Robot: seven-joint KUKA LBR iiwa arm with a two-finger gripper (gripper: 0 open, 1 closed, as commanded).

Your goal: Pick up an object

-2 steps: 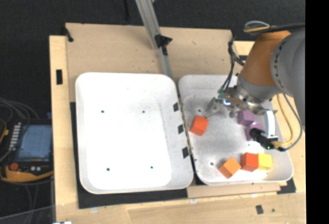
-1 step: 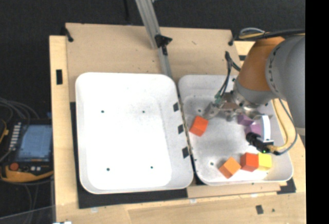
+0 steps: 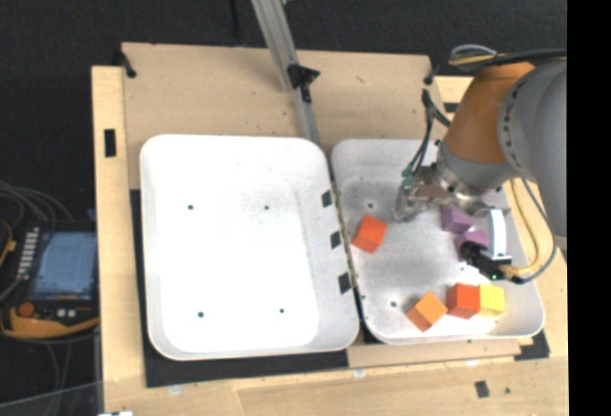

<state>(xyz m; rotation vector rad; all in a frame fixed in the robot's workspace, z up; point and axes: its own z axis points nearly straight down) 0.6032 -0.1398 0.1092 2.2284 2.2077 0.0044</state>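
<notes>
Gripper (image 3: 412,204) low in right bin (image 3: 382,166), beside orange block (image 3: 369,234), not on it; I cannot tell its state. Risk I see: closes on air, or nudges block toward bin wall.

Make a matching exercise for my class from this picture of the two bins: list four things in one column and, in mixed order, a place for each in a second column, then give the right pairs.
Things
1. yellow block
2. purple block
3. lone orange block
4. gripper

Places
A. near the right bin's left wall
B. at the right bin's front right corner
C. above the middle of the right bin
D. under the arm's wrist

Pairs: 1-B, 2-D, 3-A, 4-C
</notes>
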